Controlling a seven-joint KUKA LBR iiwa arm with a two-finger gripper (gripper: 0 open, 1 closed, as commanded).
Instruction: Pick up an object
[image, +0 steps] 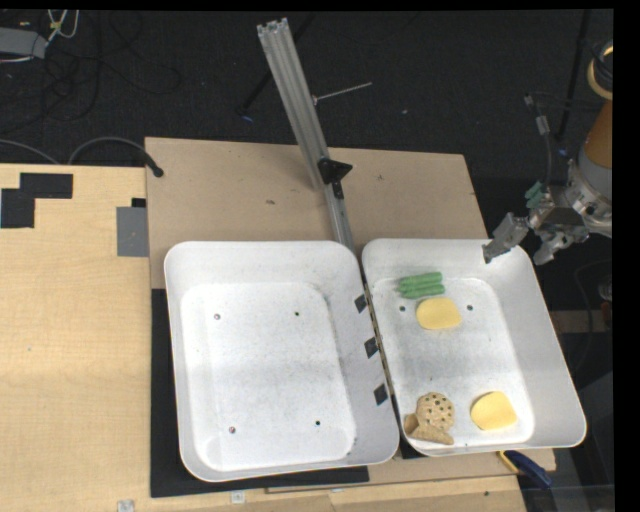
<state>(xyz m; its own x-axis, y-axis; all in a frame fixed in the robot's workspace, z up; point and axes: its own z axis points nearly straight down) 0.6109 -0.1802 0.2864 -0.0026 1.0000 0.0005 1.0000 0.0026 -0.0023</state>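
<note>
The right bin (545, 330) holds several small objects. A green ridged piece (421, 285) lies near its far edge, with a pale yellow disc (438, 315) just in front of it. A yellow wedge (493, 410) sits near the front right corner, and a tan dotted cookie-like piece (432, 416) lies at the front left. My gripper (524, 240) hovers over the bin's far right corner, above and to the right of the green piece. Its two fingers stand spread apart with nothing between them.
The left bin (190, 300) lies beside the right one, joined by black clips (371, 346). A slanted metal rail (305, 120) rises behind the bins. Light wooden bench surface lies to the left; a yellow and blue object (524, 464) pokes out under the right bin's front.
</note>
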